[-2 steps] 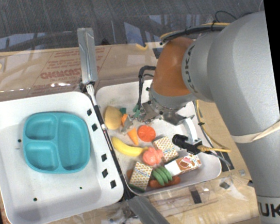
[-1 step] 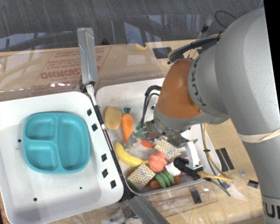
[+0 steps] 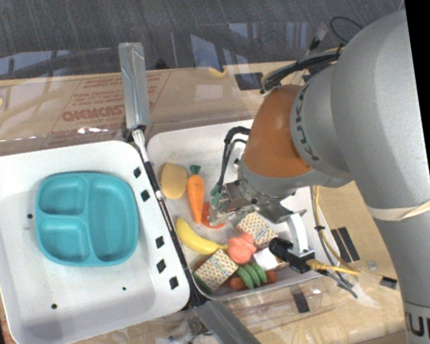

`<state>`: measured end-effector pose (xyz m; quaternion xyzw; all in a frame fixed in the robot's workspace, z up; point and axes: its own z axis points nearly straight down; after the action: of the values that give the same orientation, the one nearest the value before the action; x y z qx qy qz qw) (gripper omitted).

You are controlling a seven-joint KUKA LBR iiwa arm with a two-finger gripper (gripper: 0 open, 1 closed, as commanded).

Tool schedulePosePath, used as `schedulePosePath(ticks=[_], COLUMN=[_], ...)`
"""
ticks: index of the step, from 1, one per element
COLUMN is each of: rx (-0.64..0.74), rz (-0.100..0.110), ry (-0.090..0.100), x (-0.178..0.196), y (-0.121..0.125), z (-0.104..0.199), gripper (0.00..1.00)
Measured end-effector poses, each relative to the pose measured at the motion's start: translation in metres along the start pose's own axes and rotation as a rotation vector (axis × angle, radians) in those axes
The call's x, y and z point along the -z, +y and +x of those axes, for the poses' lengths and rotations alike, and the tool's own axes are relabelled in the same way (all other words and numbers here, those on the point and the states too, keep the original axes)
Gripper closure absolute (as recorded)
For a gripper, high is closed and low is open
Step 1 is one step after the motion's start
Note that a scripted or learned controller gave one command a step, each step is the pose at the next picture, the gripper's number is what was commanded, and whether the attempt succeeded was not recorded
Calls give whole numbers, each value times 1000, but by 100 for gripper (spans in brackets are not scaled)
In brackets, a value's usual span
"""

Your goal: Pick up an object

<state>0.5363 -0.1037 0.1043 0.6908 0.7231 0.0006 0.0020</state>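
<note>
The right bin (image 3: pixel 194 137) holds several toy foods. A pale yellow round piece (image 3: pixel 173 180) lies at its left side, with an orange carrot (image 3: pixel 195 196) beside it and a yellow banana (image 3: pixel 195 239) below. Nearer the front are a pink-red fruit (image 3: pixel 241 247), a checked tan block (image 3: pixel 216 269), a second patterned block (image 3: pixel 255 228) and a green piece (image 3: pixel 252 275). My gripper (image 3: pixel 221 201) reaches down into the middle of this bin, just right of the carrot and over a small red-orange piece (image 3: pixel 210 217). The arm's orange band (image 3: pixel 274 138) hides the bin's right half.
The left bin (image 3: pixel 4 263) carries a teal divided plate (image 3: pixel 87 217). A grey bar (image 3: pixel 134 83) stands above the divide between the bins. Cables and a black-and-white part (image 3: pixel 289 248) hang near the right bin's front right corner.
</note>
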Motion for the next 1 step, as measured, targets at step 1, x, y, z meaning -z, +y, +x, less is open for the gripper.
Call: schedulePosePath(ticks=[1], rx=[139], rz=[4], ry=[3], x=[109], y=[-16], z=[32], gripper=[100])
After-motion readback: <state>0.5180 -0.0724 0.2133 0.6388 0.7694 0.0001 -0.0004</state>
